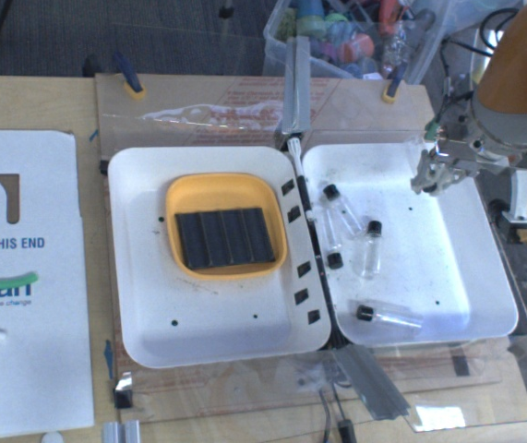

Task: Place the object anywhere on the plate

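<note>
Gripper (426, 185) over right bin's (485, 293) upper right, nothing visibly held; finger state unclear. Nearest vial (340, 212) lies left of it, long axis diagonal. Plate (223, 224) sits in left bin (143, 330).

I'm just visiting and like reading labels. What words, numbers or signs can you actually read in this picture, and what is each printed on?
"RK THIS END": black print on the white sheet at the left, cut off by the picture's edge.
"ovan": green letters on the same sheet, start cut off; the small line under them is too blurred to read.
Faint reddish print on the cardboard behind the bins: too blurred to read.
</note>
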Robot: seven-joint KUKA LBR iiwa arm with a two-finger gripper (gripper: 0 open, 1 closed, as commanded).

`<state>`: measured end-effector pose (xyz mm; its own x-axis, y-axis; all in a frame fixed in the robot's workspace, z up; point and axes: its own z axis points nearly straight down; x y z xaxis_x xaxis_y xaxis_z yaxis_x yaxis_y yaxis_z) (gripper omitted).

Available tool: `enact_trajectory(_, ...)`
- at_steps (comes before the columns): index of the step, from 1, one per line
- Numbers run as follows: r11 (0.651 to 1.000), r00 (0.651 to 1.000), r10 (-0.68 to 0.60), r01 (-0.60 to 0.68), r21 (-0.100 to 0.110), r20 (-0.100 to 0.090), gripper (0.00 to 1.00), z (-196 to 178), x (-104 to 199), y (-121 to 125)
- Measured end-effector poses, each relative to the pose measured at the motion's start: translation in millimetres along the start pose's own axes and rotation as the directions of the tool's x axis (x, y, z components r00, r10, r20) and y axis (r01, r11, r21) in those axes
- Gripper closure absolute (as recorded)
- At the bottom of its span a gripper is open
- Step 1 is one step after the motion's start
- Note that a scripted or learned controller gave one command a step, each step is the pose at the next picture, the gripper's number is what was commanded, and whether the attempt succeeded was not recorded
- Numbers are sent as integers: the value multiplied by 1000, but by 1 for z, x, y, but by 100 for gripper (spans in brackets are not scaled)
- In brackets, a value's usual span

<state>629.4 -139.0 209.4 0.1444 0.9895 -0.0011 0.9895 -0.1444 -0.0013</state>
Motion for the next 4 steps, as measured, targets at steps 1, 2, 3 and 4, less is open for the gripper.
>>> enact_trajectory(1,975,975,-224,224,-5,0,100,-15,32,8)
enact_trajectory(2,921,921,-391,391,1,-2,100,11,77,0)
enact_trajectory(3,796,796,-605,605,-6,2,100,1,122,17)
enact_trajectory(4,710,710,-704,704,-6,4,100,-26,134,19)
